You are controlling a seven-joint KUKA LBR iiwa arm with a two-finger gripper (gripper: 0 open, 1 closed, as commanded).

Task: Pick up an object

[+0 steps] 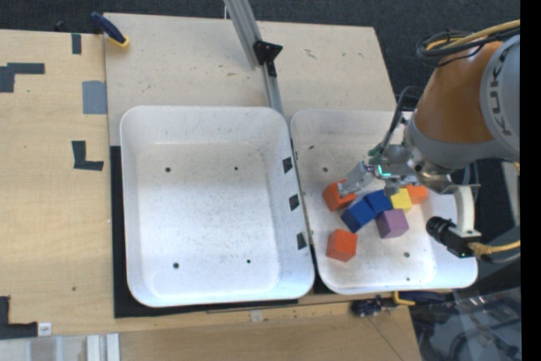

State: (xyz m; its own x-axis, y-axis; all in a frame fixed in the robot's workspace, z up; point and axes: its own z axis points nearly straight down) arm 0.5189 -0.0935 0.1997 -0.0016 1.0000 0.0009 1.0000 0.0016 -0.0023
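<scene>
Blue-and-yellow clamp (110,30) on the bench's far-left corner, slanted metal pole (239,4)

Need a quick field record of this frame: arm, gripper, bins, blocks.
arm: reaches in from the right, over the right bin
gripper: low over the block cluster, by the orange block
gripper state: cannot tell
left bin: no blocks
right bin contents: orange block, blue block, purple block, yellow block, second orange block lying apart

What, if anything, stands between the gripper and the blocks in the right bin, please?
Nothing visible does. The gripper is low in the right bin, right at the orange block, with the blue block and purple block packed beside it.
</scene>
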